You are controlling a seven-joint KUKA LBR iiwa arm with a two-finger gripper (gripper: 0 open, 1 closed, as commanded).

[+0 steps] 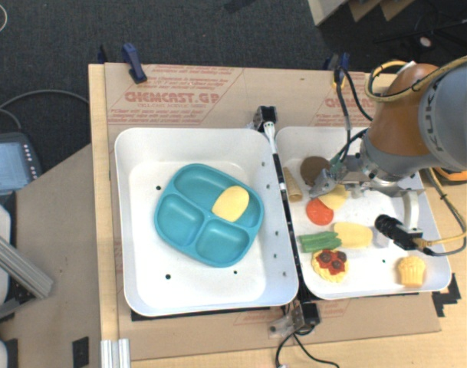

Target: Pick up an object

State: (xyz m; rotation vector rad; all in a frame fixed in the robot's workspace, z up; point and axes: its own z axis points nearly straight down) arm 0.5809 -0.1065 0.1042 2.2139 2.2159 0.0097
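grey arm [417, 129] reaches over the right bin [440, 278], gripper [331, 176] low among toy foods beside a red tomato [320, 211], its finger state impossible to tell.

A pale yellow oval food piece [231, 203] is seen lying in a teal sectioned plastic plate [189, 221] inside the left shallow white bin [141, 282].

Bright, even overhead light washes both white bins [133, 205] nearly to glare, with only soft, faint shadows under the teal plate [183, 221]. The dark floor [179, 14] toward twelve o'clock stays dim. Focus is slightly soft throughout, blurrier on the grey arm [440, 121] at three o'clock.
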